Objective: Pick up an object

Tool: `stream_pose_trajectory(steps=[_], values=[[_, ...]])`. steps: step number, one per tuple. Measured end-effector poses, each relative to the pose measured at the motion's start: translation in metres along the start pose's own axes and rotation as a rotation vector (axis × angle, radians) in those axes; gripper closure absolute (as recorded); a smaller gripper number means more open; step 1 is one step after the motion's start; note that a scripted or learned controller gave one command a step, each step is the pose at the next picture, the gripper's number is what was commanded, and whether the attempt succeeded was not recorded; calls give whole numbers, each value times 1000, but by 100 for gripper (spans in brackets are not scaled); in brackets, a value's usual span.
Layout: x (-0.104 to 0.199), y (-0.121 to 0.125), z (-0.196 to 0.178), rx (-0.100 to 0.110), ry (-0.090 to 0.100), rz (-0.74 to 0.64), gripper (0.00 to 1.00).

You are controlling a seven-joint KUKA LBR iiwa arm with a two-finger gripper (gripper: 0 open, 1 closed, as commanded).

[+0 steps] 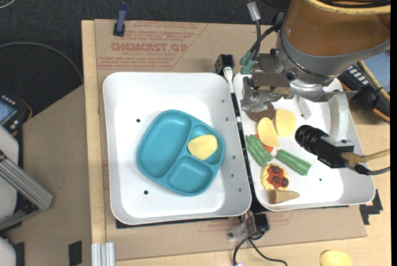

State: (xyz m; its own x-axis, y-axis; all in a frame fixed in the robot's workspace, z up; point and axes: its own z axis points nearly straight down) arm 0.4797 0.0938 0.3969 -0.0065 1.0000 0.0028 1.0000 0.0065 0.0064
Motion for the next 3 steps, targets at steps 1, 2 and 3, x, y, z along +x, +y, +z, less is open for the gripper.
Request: stream_pose_trajectory(steps=[1,2,3], values=[[-26,-1,38,13,-4,11,100],[-87,-1,43,10,-4,13,100],[-52,-2,102,15,-2,4,100]])
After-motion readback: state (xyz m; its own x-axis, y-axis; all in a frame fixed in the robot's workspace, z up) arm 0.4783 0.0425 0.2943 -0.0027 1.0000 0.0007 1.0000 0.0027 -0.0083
